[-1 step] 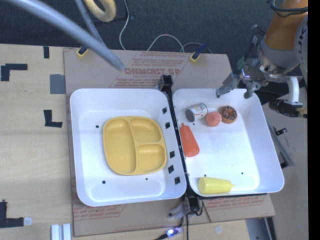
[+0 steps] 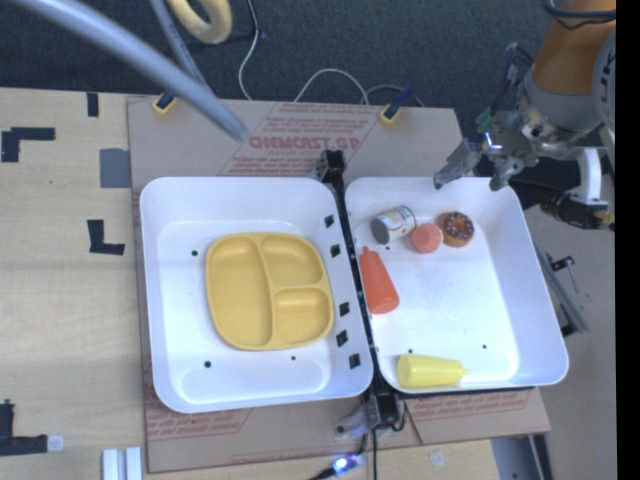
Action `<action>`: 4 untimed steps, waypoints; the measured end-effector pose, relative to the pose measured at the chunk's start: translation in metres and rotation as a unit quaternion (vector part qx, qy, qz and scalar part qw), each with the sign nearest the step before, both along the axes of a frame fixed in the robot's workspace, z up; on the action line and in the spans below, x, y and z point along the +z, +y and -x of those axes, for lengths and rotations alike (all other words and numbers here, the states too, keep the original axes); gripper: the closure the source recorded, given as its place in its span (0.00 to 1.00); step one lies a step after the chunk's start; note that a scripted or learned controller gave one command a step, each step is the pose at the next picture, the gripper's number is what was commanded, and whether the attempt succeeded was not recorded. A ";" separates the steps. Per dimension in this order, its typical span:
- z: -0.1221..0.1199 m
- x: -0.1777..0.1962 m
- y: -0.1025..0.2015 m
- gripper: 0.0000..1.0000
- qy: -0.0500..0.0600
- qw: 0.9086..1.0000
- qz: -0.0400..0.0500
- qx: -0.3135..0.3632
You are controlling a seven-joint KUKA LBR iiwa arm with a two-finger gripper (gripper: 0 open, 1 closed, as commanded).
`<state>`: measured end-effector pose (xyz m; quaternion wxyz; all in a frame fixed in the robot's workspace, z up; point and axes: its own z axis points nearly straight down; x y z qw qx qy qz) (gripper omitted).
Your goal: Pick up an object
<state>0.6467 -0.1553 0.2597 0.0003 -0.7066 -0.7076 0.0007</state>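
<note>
While hovering above the right bin's [image 2: 520, 268] far rim, hand [image 2: 472, 171] spread open, holding nothing.

Place: robotics lab test bench
Evidence: two white bins [image 2: 150, 268] on printed cardboard [image 2: 290, 140]; loose cables [image 2: 300, 83]; black tape marks [image 2: 100, 238] on the wooden bench [image 2: 60, 298]; industrial arm [image 2: 575, 48] mounted alongside

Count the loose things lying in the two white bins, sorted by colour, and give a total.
Yellow: 2, tray and bottle
Orange or red: 2, carrot and ball
Silver: 1, can
Brown: 1, donut
Total: 6
</note>
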 end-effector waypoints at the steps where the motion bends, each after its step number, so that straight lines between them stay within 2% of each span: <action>1: 0.007 -0.058 -0.007 0.00 0.003 1.000 0.000 -0.001; 3: 0.018 -0.152 -0.001 0.00 0.003 1.000 0.000 0.000; 4: 0.016 -0.139 0.000 1.00 0.001 1.000 0.000 0.001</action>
